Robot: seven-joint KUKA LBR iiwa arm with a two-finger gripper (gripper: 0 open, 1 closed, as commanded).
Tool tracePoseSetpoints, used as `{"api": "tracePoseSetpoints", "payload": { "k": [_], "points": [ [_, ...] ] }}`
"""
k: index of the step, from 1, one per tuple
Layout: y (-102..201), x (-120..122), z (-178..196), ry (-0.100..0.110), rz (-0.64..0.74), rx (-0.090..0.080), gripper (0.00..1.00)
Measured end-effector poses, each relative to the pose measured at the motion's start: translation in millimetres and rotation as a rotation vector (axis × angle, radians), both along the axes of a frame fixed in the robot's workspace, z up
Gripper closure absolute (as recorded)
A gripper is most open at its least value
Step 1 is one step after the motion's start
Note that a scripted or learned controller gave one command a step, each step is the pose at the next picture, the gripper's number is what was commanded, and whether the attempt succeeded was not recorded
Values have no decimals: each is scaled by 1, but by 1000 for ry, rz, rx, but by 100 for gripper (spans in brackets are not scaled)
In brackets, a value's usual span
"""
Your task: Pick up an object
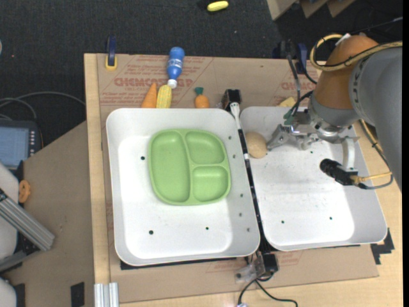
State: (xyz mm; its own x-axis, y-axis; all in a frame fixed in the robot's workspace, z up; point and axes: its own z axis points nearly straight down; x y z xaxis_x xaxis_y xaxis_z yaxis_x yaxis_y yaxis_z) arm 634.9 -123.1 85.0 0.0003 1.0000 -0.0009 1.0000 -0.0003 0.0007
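Camera view: gripper [300, 135] low in right bin [307, 229], finger state unreadable (arm hides it). Risk: nudging egg [256, 145] away against bin wall.

You're looking at smooth, glossy white plastic bins [128, 190]. The green tray [188, 166] looks matt plastic. The bench [255, 69] is dull brown cardboard.

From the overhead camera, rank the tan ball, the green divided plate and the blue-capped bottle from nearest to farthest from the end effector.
Measured from the end effector over the right bin:
1. Tan ball, at the right bin's left edge, just left of the end effector.
2. Green divided plate, in the left bin.
3. Blue-capped bottle, on the cardboard behind the left bin.
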Motion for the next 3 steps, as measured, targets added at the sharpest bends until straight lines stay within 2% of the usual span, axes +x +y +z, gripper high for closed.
{"api": "tracePoseSetpoints", "payload": {
  "k": [3],
  "points": [
    [0,0,0,0,0,0,0]
  ]
}}
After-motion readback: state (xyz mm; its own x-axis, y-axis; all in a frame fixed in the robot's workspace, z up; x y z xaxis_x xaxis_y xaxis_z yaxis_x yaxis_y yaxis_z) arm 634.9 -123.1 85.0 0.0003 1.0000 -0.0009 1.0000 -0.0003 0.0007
